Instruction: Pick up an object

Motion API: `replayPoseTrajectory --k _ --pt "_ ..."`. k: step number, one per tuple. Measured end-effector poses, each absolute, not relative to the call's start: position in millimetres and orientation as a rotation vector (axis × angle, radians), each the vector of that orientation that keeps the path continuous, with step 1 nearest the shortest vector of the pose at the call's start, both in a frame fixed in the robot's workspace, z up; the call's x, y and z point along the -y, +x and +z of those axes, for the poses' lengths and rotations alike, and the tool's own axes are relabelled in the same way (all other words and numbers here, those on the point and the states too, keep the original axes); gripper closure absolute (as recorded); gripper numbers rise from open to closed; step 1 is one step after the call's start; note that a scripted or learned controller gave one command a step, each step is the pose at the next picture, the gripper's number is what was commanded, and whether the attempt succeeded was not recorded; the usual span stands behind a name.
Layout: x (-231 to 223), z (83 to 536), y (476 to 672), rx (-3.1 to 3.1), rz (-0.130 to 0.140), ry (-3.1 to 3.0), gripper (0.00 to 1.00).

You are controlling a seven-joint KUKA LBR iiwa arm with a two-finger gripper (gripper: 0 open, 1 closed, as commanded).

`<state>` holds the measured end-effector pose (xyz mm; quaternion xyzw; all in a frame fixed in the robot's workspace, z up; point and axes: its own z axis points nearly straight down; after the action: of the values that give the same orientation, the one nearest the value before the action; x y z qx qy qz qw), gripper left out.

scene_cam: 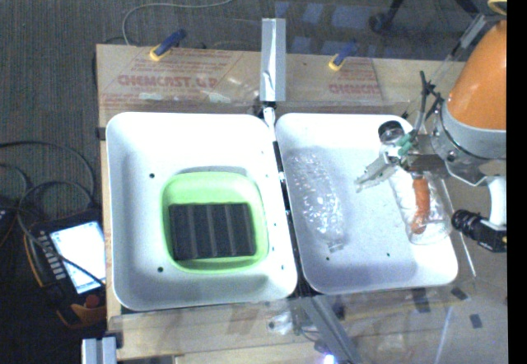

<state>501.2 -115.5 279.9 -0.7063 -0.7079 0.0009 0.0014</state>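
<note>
My gripper hangs over the right bin, left of the orange-banded wrist. It points down and to the left. A crumpled clear plastic bottle lies lengthwise in the left half of that bin, a short way left of the gripper and apart from it. Just right of the gripper, a clear cup-like container with an orange item inside rests against the bin's right wall. Nothing is visibly held in the gripper.
The left bin holds a light green tray with a dark slotted insert. A metal post stands behind the seam between the bins. Cardboard with two clamps lies at the back. A tablet and cables sit on the floor at left.
</note>
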Motion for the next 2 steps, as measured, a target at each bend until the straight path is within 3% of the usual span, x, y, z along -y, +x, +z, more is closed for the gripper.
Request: replayPoseTrajectory --k 1,2 --pt "157.9 246.3 560.8 2.413 0.002 -2.008 0.00" --pt "205.4 201.1 582.9 2.421 0.003 -1.999 0.00"
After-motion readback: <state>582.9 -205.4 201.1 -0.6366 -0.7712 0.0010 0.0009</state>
